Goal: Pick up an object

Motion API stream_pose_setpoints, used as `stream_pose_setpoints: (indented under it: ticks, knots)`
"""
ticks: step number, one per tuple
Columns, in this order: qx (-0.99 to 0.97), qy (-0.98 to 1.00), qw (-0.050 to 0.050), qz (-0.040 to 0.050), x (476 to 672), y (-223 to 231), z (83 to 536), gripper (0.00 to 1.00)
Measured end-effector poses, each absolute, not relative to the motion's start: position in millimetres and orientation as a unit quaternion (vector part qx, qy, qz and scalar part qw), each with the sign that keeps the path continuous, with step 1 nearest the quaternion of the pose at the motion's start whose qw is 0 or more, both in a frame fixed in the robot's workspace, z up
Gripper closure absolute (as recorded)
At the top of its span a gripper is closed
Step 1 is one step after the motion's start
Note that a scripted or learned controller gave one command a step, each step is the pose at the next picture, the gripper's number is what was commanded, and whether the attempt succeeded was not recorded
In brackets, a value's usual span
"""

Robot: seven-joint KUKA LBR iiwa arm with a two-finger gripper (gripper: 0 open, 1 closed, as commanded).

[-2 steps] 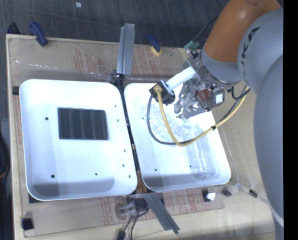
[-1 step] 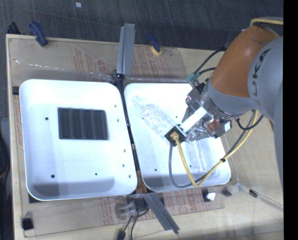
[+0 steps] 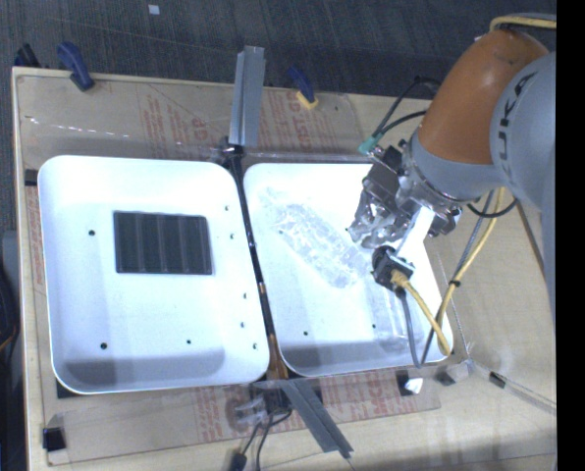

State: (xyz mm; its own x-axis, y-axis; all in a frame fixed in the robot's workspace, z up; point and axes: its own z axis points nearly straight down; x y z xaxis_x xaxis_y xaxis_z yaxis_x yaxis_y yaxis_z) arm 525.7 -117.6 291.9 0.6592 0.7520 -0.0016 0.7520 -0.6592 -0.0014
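Camera view. Item: clear plastic bottle [image 3: 310, 235], see-through, crinkled and glinting, hard to pick out against the white floor; lying slantwise in the right bin [image 3: 312, 356], just left of the claw [image 3: 373, 232]. Claw: low over the same bin; open or closed cannot be told. Left bin [image 3: 72, 292]: dark ribbed rectangle [image 3: 162, 242], well left of the claw.
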Motion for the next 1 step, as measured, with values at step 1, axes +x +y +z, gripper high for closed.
stream_pose_setpoints:
  ticks: [1]
  knots:
    - [-0.91, -0.414, 0.001, 0.0023, 525.9, -117.6, 301.1, 1.0]
